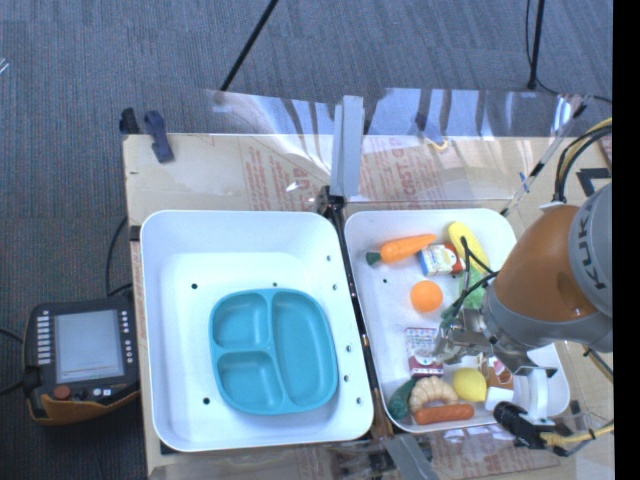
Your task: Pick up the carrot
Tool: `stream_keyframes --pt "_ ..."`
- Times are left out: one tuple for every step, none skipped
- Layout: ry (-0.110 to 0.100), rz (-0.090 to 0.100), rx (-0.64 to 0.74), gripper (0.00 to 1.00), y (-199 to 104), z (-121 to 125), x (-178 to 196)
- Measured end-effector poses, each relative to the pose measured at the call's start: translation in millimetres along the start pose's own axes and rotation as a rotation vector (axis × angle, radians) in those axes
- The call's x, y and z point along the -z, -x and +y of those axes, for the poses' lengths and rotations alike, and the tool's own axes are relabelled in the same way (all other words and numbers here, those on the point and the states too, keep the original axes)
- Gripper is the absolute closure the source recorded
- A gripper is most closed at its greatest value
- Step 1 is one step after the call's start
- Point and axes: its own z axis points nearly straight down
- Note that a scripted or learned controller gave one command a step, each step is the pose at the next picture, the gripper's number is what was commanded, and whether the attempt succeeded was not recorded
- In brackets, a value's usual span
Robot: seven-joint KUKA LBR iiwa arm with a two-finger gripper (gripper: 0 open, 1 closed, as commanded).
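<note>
At the near edge of the right bin (pixel 388 320), a red-orange sausage (pixel 444 415) lies lengthwise along the wall. Just behind it a pale, ridged pastry-like piece (pixel 432 392) touches a dark green item (pixel 403 400) on its left, and a yellow lemon (pixel 469 385) sits just to its right.

The gripper (pixel 447 340) hangs over this bin's middle, directly above a small red-and-white packet (pixel 421 342), with the grey wrist and orange band of the arm (pixel 540 273) reaching in from the right. From this angle it cannot be told whether the gripper is open or closed, and nothing is seen held in it.

Farther back, an orange ball (pixel 426 296) rests alone on the bin floor. Beyond it a small carton (pixel 438 259) stands beside a yellow banana (pixel 464 245).

The carrot (pixel 403 249) lies at the far left of the right bin, tilted, with its green end toward the divider and its tip just beside the carton. It is well apart from the gripper.

The left bin (pixel 180 313) holds 1 teal plate (pixel 273 351) with 3 compartments, set near its centre. A teach pendant (pixel 80 353) lies on the carpet to the left of the bench (pixel 230 173), and a blue clamp (pixel 155 134) grips its far left corner.
</note>
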Motion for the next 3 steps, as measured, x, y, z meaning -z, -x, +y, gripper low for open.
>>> stream_keyframes --pt "-0.004 -0.001 -0.001 0.00 0.6 -1.1 -1.9" --pt "-0.019 -0.011 0.011 0.00 -46.5 65.3 -20.8" --pt "-0.025 -0.011 0.011 1.00 -45.9 64.6 -12.7"
